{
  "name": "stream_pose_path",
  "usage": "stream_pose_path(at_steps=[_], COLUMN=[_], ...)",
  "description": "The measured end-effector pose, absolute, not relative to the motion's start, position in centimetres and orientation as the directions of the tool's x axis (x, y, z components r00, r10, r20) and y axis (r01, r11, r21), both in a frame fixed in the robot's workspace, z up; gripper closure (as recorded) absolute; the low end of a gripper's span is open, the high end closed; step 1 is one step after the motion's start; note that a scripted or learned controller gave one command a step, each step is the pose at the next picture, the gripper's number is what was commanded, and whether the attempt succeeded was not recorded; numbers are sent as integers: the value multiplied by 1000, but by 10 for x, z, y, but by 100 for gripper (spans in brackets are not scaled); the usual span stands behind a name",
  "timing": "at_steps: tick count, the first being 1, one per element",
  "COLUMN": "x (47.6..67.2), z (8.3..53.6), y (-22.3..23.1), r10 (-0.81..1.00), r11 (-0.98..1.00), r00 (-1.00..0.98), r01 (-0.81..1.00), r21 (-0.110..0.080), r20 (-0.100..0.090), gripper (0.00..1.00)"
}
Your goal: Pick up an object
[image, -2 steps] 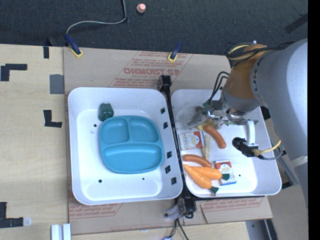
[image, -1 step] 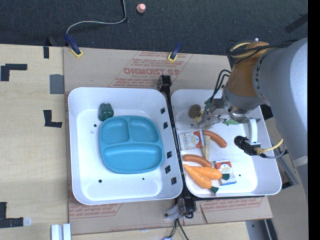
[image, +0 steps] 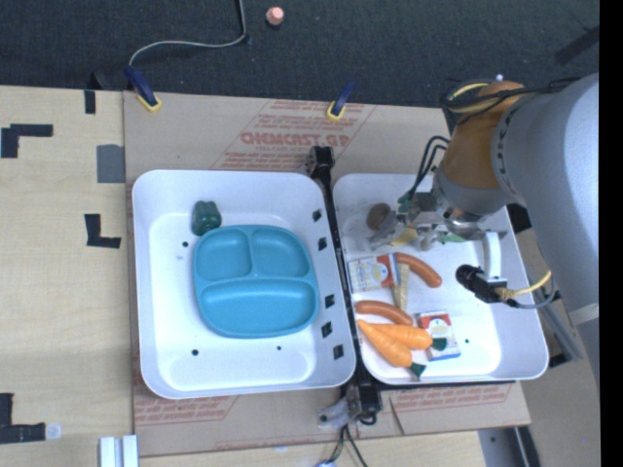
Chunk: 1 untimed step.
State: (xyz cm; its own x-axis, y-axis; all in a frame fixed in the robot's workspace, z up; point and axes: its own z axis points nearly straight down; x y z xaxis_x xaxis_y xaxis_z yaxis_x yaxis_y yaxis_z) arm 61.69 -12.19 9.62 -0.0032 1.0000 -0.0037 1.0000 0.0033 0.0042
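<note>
My gripper (image: 417,226) hangs low over the back of the right bin (image: 521,343), under the orange-banded wrist (image: 475,154). Just to its left lies a small brown-grey round object (image: 377,216), close to the gripper or touching it; I cannot tell which. A red sausage (image: 419,268) lies just in front of the gripper. Further forward are an orange sausage (image: 383,311), two carrots (image: 394,338), a small red-and-white box (image: 437,331) and a pale printed packet (image: 369,274). Nothing shows in the gripper's hold.
The left bin (image: 156,261) holds a blue divided plate (image: 257,278) and a small dark green object (image: 204,216) at its back left. The bins' shared wall (image: 331,261) runs just left of the objects. The grey arm (image: 565,183) covers the right bin's back right.
</note>
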Motion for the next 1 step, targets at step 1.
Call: stream_pose_path(at_steps=[1], x=[661], z=[88], y=[-97], r10=[1000], r11=[3], r00=[-3], r01=[1000], r21=[8], r20=[-1], gripper=[0])
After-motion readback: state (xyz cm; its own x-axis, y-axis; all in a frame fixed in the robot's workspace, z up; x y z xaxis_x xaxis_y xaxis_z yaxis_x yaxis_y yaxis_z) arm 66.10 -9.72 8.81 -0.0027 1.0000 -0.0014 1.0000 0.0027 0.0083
